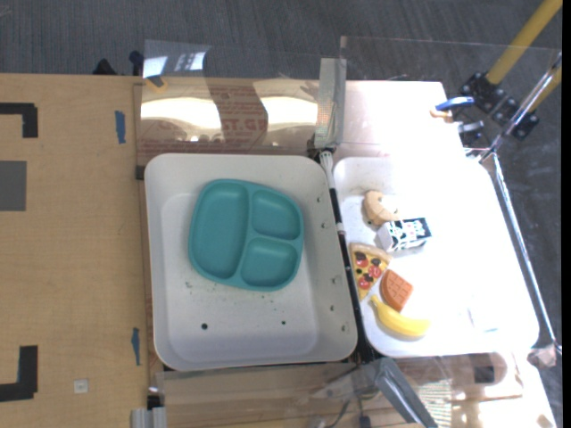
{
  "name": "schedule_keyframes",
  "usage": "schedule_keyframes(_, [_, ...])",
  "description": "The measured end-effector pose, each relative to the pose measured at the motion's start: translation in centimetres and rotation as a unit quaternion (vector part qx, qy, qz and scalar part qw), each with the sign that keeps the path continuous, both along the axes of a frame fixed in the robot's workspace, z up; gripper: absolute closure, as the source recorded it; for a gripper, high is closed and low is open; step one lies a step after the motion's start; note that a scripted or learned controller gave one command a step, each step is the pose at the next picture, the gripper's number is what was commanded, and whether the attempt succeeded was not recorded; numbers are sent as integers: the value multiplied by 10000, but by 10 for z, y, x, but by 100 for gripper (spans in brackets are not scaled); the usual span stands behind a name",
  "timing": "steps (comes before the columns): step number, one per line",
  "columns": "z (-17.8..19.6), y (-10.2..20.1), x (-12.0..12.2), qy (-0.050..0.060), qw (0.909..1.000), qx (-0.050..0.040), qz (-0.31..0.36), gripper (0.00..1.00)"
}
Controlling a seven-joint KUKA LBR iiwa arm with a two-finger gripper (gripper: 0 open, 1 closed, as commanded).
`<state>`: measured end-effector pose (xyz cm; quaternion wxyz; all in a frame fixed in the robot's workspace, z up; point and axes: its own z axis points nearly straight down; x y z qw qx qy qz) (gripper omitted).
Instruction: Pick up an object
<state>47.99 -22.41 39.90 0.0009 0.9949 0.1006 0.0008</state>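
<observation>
In the right bin (500, 266), several small toys lie grouped near its left wall. A tan, rounded piece (380, 207) is farthest back. Just in front of it a small black-and-white milk carton (406, 234) lies on its side. A pizza slice (366, 268) rests against the left wall, with an orange-brown waffle-like square (396, 290) beside it. A yellow banana (401, 322) lies nearest the front.
The left bin (169, 319) holds a teal divided plate (247, 234). Brown cardboard (67, 239) covers the bench on the left. A clear panel (232, 114) stands behind the bins. A yellow pole with black clamps (495, 105) stands at the back right.
</observation>
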Motion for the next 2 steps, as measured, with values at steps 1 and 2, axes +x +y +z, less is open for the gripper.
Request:
schedule_keyframes(1, [-1,1,0,13,10000,3,7,100])
schedule_keyframes(2, [-3,1,0,20,10000,11,11,100])
